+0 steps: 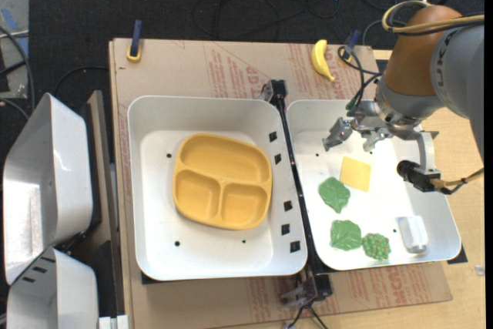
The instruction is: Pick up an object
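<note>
Gripper (pixel 354 136): fingers spread, grasping nothing, above right bin (pixel 439 243).
Nearest target: yellow cheese slice (pixel 356 172).
Advice: centre over it, descend vertically, close gently.

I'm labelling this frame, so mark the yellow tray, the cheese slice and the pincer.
yellow tray (pixel 223 181): camera view, centre divider.
cheese slice (pixel 356 173): camera view, middle of its flat face.
pincer (pixel 355 136): camera view, midway between fingertips.

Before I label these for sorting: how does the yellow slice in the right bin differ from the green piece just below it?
The yellow slice is flat, squarish and straight-edged; the green piece is rounded with an irregular, leafy outline. The slice is pale yellow, the piece mid green. The slice lies nearer the gripper. Both lie loose on the right bin's floor, nearly touching.
</note>
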